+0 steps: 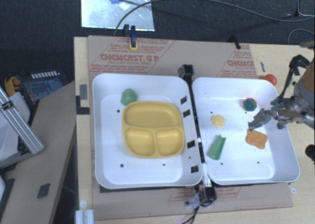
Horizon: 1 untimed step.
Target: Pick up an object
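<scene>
Orange piece [256, 139]: lying flat in the right bin [231, 174], near its right wall; judged the likeliest thing to be picked, since it is nearest the tool.
Tool [257, 121]: seen just above the orange piece at the end of the arm [300, 107]; nothing is seen between its fingers, and whether they are apart or together cannot be told.
Step in hand: judged to be the approach; no grasp is shown yet.
Risk: the piece looks low and flat, so it could be nudged toward the bin wall rather than clamped if the descent is off-centre.
Nearby things: a teal and red ball [249, 104] lies near, up and left of the tool; a pale yellow lump [218, 120] and a green block [217, 147] lie well apart toward the divider.
Obstruction: the ball is judged close enough to be brushed.
Left bin [106, 169]: a yellow divided tray [151, 128] with a green lump [129, 96] touching its corner.
Tabletop [162, 55]: both bins are carried on it.
</scene>
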### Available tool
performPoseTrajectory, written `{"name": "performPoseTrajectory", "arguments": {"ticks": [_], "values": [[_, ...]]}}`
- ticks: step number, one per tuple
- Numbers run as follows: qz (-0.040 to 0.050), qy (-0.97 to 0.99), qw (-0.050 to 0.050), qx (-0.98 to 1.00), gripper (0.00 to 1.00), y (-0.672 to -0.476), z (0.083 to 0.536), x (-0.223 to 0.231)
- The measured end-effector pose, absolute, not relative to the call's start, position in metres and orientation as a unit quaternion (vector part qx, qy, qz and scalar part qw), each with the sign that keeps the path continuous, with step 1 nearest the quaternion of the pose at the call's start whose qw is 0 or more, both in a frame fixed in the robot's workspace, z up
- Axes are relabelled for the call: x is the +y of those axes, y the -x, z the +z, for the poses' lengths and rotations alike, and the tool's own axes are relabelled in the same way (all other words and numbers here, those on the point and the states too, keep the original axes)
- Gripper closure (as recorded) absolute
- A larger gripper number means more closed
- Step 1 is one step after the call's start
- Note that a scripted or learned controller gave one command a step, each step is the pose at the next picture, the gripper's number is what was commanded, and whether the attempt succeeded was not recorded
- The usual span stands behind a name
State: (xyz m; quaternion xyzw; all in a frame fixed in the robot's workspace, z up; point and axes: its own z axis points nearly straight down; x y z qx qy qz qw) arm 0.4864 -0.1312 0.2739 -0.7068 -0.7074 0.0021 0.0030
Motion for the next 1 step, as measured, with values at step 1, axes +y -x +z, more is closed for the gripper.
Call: {"name": "performPoseTrajectory", "arguments": {"ticks": [1], "values": [[-0.0006,0.706,-0.001,-0.708,0.0,-0.4881,0.2784,-0.1309]]}}
